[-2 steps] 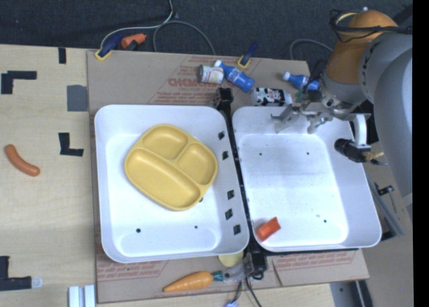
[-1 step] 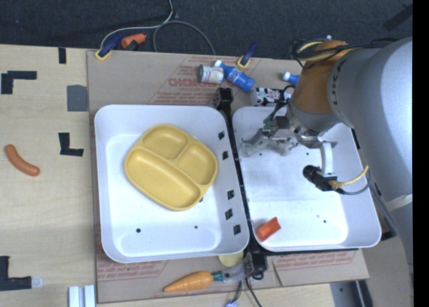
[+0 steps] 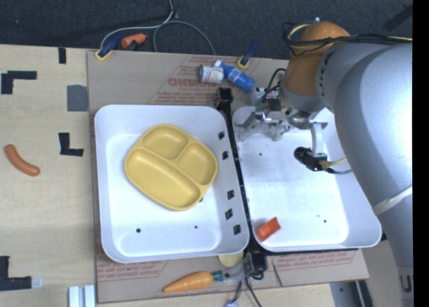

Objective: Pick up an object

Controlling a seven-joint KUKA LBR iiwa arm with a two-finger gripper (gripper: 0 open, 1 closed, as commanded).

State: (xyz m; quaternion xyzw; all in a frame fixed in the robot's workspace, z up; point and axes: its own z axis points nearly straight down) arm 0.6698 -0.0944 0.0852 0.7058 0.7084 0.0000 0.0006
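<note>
Grey arm bending over the right bin, pincer near its far edge.

You are seeing the arm [image 3: 375, 118] coming in from the right, its orange band [image 3: 315, 54] above the wrist, with the pincer [image 3: 268, 125] hanging at the far left corner of the right bin [image 3: 301, 232]; whether it is clenched or released you cannot tell. An orange block [image 3: 267, 228] is lying at that bin's near left corner, well apart from the pincer. A yellow divided plate [image 3: 172, 165] is sitting in the left bin [image 3: 107, 185]. On the bench [image 3: 40, 218], a carrot [image 3: 189, 281], a sausage [image 3: 22, 160] and a blue and white bottle [image 3: 228, 74] are lying outside the bins.
</note>
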